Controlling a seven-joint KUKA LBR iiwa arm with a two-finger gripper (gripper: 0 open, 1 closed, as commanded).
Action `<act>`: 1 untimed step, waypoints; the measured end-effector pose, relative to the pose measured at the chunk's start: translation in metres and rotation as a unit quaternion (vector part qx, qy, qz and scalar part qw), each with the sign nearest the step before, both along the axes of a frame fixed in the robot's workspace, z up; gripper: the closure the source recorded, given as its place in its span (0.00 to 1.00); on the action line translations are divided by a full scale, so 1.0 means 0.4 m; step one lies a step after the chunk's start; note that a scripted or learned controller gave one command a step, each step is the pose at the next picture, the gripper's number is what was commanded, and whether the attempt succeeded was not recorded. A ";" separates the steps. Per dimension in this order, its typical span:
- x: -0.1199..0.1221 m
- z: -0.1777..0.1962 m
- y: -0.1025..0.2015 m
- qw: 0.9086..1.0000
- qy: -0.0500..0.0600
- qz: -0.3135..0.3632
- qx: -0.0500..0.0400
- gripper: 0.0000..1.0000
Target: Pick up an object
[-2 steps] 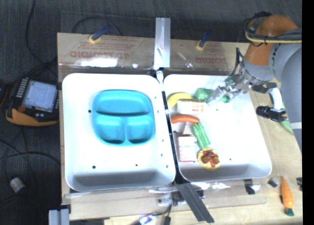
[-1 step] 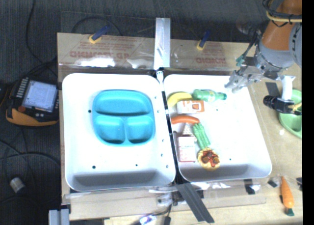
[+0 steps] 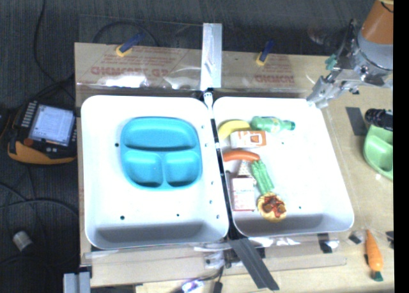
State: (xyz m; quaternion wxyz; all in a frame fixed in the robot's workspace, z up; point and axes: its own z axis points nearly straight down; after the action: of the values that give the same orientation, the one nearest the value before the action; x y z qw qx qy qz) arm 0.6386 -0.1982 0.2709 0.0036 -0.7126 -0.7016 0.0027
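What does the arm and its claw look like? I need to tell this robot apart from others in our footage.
The arm has an orange section above a pale grey wrist. Below it sits a metal claw, silvery grey with slim light-coloured fingers, dark fittings and a small teal-green spot on its side. Any markings are too small to read.

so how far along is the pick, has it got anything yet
Nothing looks done yet. The tool sits above the right bin's far right corner, away from the items. The green bottle, hot dog and pizza slice lie in the bin. Reach, grasp and lift remain.
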 end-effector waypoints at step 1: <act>0.052 -0.061 0.125 0.999 0.000 0.053 -0.001 1.00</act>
State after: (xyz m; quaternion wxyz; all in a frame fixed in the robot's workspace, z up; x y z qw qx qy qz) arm 0.6594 -0.1482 0.2466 0.0026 -0.6745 -0.7383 0.0032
